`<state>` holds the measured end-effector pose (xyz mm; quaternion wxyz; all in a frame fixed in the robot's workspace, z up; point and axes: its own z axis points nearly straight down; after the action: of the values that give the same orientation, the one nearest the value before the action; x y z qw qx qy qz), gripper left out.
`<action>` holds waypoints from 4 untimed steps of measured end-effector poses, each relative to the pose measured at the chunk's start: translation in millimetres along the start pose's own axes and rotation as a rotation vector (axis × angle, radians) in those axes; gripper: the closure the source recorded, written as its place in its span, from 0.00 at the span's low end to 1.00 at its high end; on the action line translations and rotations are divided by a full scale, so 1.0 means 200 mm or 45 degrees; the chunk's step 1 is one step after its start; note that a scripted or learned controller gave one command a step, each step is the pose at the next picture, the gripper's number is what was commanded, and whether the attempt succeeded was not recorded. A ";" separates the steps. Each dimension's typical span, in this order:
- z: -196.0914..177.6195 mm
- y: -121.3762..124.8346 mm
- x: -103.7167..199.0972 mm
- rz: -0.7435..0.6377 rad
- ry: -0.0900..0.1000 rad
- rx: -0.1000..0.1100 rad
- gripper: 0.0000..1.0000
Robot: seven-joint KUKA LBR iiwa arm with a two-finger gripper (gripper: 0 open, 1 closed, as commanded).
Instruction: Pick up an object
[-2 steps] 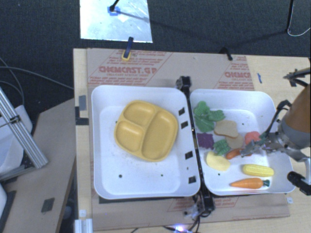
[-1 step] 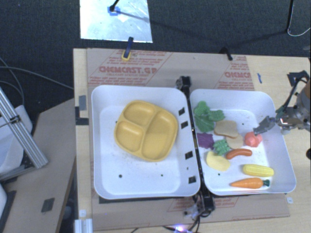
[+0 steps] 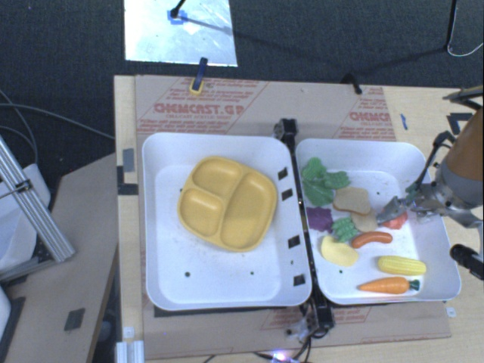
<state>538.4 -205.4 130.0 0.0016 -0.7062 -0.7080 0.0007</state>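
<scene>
The right bin [image 3: 378, 157] holds several toy foods. Among them are green lettuce [image 3: 321, 180], a tan bread slice [image 3: 352, 200], a purple piece [image 3: 319, 218], a small green broccoli [image 3: 345, 228] and a red sausage [image 3: 370, 239]. There are also a yellow fruit [image 3: 339, 252], a corn cob [image 3: 401, 265] and an orange carrot [image 3: 386, 284]. My gripper [image 3: 392, 211] reaches in from the right, low over the bin's right-middle. It sits just above a small red piece [image 3: 398, 221] that it partly hides, right of the bread slice.
A yellow divided plate [image 3: 227, 203] lies in the left bin [image 3: 162, 278]. A black divider with clips [image 3: 296, 203] runs between the two bins. The grey arm body [image 3: 461, 176] stands over the right bin's right wall.
</scene>
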 end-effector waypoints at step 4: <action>-0.15 -0.26 0.53 -0.005 0.000 -0.011 1.00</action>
<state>487.1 -100.2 161.3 -0.0014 -0.7047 -0.7095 -0.0022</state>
